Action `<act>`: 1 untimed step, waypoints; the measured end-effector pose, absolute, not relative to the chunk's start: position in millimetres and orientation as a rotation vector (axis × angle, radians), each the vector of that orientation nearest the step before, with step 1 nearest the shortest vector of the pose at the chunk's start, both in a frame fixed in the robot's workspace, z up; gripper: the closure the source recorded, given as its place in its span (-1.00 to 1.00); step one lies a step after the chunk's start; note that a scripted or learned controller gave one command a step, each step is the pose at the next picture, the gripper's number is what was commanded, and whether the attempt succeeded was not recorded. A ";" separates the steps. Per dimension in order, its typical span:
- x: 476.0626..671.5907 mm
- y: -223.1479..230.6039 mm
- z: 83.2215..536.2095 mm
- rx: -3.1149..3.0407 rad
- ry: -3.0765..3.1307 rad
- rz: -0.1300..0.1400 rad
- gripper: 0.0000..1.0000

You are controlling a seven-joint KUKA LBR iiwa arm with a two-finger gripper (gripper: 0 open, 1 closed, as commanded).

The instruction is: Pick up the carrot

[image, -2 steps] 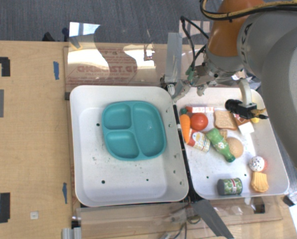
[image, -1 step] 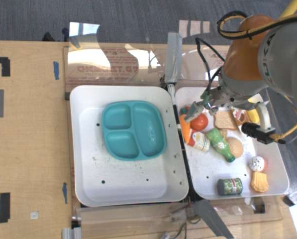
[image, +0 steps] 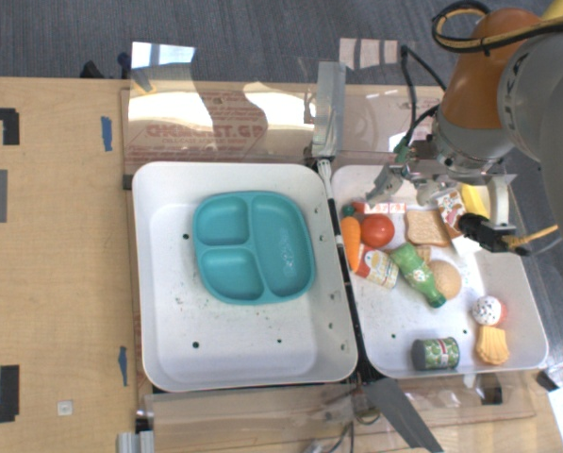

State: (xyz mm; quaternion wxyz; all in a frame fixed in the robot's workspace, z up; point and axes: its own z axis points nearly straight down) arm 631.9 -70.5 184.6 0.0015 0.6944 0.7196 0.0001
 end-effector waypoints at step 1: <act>619.5 -103.8 102.5 2.197 2.236 0.007 -1.00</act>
